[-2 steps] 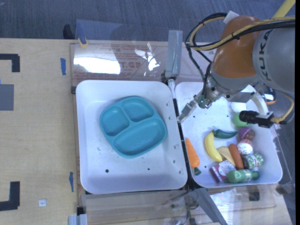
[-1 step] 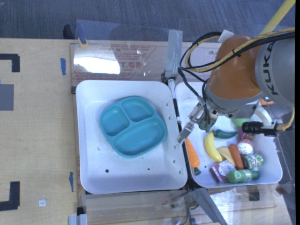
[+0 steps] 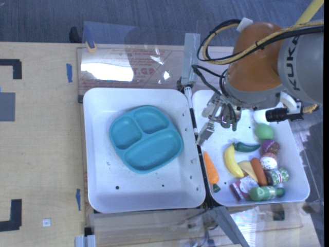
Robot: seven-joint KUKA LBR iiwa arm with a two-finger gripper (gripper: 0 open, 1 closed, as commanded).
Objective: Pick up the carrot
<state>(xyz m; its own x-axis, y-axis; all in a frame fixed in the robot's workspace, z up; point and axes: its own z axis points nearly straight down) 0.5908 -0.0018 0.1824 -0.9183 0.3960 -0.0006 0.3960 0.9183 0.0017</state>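
The carrot is orange with a small green tip at its near end. It lies lengthwise along the left wall of the right bin, near the front. My gripper hangs above the back left part of that bin, a short way behind the carrot and apart from it. Its fingers are spread open with nothing between them. The grey arm with its orange band covers the bin's back edge.
A blue divided plate lies in the left bin. Right of the carrot sit a banana, a dark green pepper, a lime, a purple onion and several more toy foods.
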